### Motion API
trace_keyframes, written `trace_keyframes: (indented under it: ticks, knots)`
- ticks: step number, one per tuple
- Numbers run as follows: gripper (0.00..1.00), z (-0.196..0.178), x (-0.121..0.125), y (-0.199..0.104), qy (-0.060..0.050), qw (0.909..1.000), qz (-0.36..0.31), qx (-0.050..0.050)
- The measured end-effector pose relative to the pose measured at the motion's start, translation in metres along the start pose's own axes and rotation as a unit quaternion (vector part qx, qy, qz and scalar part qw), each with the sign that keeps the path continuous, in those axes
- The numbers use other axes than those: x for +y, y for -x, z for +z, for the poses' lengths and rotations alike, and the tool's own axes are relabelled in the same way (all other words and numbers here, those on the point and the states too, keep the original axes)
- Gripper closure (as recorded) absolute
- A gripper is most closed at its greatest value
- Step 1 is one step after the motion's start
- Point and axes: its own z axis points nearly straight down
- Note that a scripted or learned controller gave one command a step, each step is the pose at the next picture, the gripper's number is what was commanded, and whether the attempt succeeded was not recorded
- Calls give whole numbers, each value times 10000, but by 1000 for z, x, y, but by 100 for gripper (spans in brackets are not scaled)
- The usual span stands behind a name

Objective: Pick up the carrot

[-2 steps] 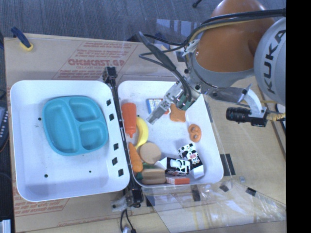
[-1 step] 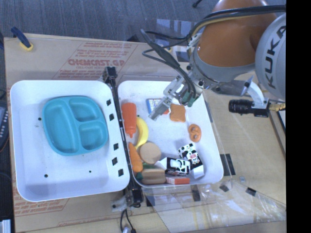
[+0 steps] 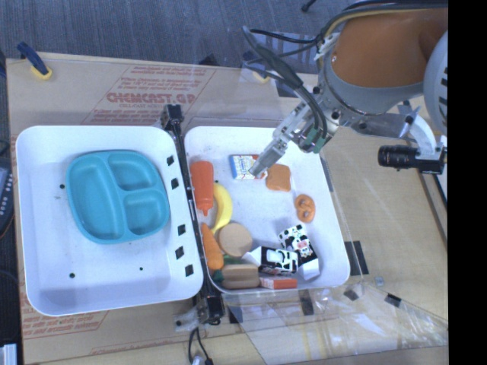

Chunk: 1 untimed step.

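The carrot point(image 3: 211, 248) is a small orange tapered piece lying along the left wall of the right bin point(image 3: 332, 226), between a banana and a brown block. My gripper point(image 3: 259, 168) hangs over the upper middle of that bin, its tip at the right edge of a small blue and white carton point(image 3: 242, 165). It is well up and to the right of the carrot, and nothing of the carrot is near it.
An orange-red bottle point(image 3: 202, 185), a banana point(image 3: 222, 207) and a round beige piece point(image 3: 234, 239) crowd the carrot. A toast-like slice point(image 3: 278, 177), a small orange item point(image 3: 305, 206) and a cow-patterned box point(image 3: 294, 249) lie further right. The left bin point(image 3: 38, 265) holds a blue divided plate point(image 3: 118, 195).
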Motion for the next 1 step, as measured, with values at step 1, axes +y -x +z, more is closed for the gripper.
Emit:
trace_keyframes:
  ticks: [1]
  knots:
    - [0, -66, -24, -17, 9, 10000, 14, -25]
